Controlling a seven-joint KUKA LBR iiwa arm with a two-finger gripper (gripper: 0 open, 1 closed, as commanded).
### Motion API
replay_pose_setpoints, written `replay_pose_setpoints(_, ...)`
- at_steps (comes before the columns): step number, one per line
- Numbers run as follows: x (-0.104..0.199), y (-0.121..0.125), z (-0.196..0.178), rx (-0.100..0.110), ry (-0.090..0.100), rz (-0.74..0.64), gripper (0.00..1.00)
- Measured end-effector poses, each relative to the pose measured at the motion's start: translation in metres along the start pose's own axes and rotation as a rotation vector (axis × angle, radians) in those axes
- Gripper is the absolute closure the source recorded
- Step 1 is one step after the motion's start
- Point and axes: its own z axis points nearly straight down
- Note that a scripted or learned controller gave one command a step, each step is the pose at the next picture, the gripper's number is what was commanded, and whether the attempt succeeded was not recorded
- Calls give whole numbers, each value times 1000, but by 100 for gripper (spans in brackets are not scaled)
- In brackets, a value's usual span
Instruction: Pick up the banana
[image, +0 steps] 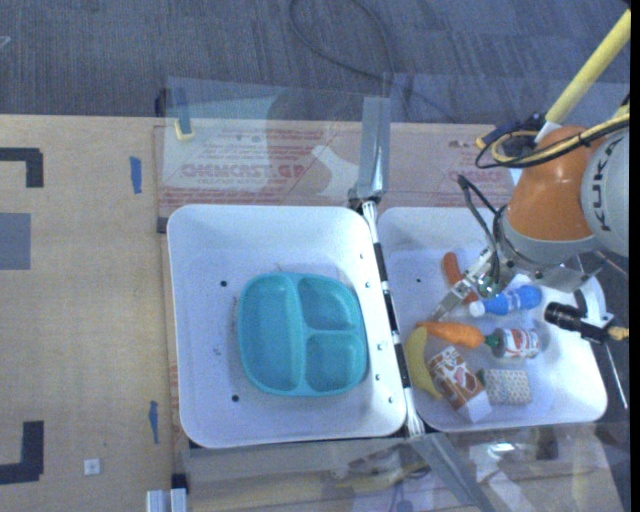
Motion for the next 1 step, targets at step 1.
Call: replay_pose_setpoints(1, 42, 9, -1, 0, -2, 156, 0)
